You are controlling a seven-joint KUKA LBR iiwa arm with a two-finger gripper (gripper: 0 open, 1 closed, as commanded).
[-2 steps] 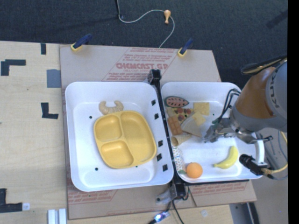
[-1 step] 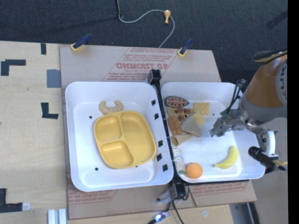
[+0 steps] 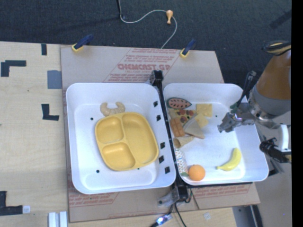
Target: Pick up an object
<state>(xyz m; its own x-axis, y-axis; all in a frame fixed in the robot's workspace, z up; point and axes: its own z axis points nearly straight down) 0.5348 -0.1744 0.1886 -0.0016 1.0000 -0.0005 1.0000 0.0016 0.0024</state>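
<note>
The right bin [image 3: 246,176] holds a banana [image 3: 230,161] and an orange [image 3: 197,172] near its front. A pile of toy food sits toward its left side: cheese pieces [image 3: 204,110], a grey wedge [image 3: 194,128], a pizza slice [image 3: 179,103] and a cone [image 3: 182,141]. My gripper [image 3: 227,125] hangs over the bin's right part, right of the pile and above the banana, with nothing seen between its fingers.
In the left bin [image 3: 78,126] lie a yellow divided tray [image 3: 126,141] and a small beige pretzel-shaped item [image 3: 112,109]. A black divider [image 3: 163,122] joins the bins. Cardboard lies under both. A cable runs across the dark floor behind.
</note>
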